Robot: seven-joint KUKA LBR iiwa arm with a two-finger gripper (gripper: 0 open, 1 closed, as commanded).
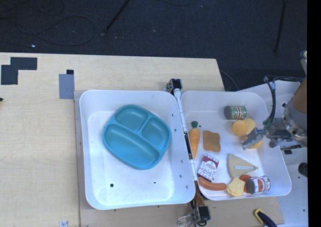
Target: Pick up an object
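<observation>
Nearest the camera, at the right bin's (273, 191) front edge, lie a small jar (257, 185), a waffle-like yellow piece (235, 187) and a hot dog (212, 185). Behind them sit a cheese wedge (241, 163), a red-and-white carton (208, 166), a toast slice (211, 141), a carrot (194, 140) and a tin can (235, 112).

The gripper (253, 139) reaches in from the right and hovers at the yellow fruit (243, 127), near the bin's right side. Whether the jaws are open or closed on anything I cannot tell; the fruit partly overlaps them.

That fruit looks like the likely target: a rounded, smooth, lemon-yellow toy, probably hollow plastic. I judge it light and stiff but slippery, apt to squirt out of a pinch that is off-centre. Taking hold across its widest middle, jaws square to it, seems safest.

The left bin (90, 181) holds a blue divided plate (136, 136); both bins rest on the desk (35, 141).
</observation>
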